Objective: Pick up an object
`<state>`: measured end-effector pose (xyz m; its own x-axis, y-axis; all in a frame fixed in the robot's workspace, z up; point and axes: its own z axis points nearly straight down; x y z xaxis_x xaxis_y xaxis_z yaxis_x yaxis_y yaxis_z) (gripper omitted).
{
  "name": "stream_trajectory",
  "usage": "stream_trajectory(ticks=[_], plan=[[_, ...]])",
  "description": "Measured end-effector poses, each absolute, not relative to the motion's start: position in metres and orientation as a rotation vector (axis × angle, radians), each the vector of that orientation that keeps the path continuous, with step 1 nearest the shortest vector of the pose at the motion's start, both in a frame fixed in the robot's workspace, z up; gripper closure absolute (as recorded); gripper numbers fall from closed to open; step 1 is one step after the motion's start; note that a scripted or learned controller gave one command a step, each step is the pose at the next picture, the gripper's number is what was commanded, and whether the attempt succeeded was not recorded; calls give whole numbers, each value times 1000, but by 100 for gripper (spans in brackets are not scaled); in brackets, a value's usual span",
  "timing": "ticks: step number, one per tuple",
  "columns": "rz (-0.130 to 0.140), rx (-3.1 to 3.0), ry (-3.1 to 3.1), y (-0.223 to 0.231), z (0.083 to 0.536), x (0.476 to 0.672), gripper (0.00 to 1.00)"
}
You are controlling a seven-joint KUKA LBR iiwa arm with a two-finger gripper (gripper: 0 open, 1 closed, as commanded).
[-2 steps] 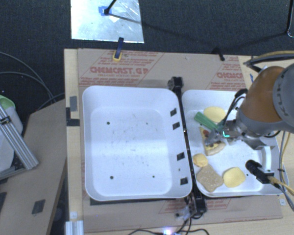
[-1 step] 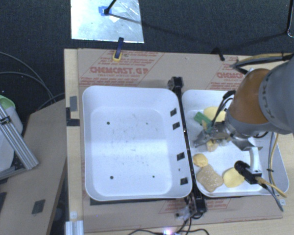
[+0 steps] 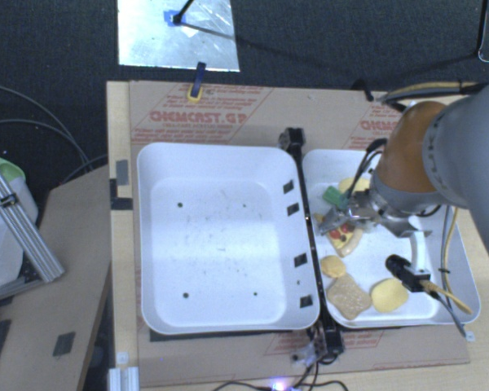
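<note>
My gripper (image 3: pixel 341 219) hangs low over the left half of the right bin (image 3: pixel 464 283), reaching in from the right. Directly under and beside it lies a pizza slice toy (image 3: pixel 343 238) with red spots. A green piece (image 3: pixel 335 195) and a yellow piece (image 3: pixel 356 186) lie just behind the gripper. Nearer the front sit a small yellow round (image 3: pixel 333 265), a tan bread slice (image 3: pixel 348 297) and a yellow oval (image 3: pixel 389 295). I see nothing lifted off the bin floor.
The left bin (image 3: pixel 220 243) stands beside the right one, with a black divider clip strip (image 3: pixel 303 218) along their shared wall. The grey and orange arm (image 3: pixel 440 153) covers the right bin's back right part.
</note>
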<state>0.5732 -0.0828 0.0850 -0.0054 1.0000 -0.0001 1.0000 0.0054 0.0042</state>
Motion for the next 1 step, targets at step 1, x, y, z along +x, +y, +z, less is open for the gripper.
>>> stream_trajectory(ticks=[1], plan=[[3, 2218, 2223, -84, 85, 573, 0]])
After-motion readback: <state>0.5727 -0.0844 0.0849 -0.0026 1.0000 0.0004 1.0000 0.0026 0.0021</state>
